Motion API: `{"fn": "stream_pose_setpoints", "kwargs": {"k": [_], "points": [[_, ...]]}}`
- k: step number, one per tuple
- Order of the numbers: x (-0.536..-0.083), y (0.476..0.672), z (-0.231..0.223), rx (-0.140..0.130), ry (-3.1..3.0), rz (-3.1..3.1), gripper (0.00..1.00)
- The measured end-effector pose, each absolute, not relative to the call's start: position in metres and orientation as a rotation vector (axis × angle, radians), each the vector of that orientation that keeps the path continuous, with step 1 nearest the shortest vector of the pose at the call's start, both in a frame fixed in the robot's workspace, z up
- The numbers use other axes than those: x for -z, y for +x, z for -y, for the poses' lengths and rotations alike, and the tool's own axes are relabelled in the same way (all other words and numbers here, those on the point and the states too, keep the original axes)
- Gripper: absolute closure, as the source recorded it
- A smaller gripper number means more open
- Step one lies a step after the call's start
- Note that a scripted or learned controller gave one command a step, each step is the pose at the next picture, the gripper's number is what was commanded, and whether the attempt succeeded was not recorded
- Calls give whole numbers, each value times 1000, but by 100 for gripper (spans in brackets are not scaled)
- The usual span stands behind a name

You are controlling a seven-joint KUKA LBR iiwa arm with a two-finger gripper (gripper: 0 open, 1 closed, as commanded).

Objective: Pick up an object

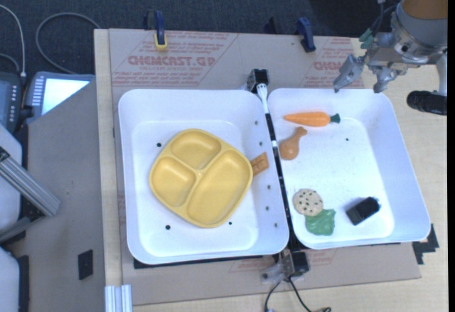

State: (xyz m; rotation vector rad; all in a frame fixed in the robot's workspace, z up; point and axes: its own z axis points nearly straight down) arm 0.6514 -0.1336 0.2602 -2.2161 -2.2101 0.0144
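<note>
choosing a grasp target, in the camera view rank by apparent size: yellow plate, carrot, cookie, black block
1. yellow three-compartment plastic plate
2. orange toy carrot with green tip
3. round speckled cookie and small black block look alike; unranked.

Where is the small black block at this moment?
The small black block lies in the right white bin, near its front right corner, right of the green leaf-shaped piece.

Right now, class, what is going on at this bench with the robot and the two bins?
A grey arm reaches in from the right. Its gripper hangs open above the far rim of the right bin, holding nothing. That bin holds a carrot, a drumstick, a cookie, a green piece and a black block. The left bin holds a yellow plate. Nothing has been picked up yet.
</note>
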Motion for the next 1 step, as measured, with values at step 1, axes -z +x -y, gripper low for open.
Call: {"fn": "stream_pose_setpoints", "kwargs": {"k": [1], "points": [[-269, 653, 133, -1, -2221, 2221, 0]]}}
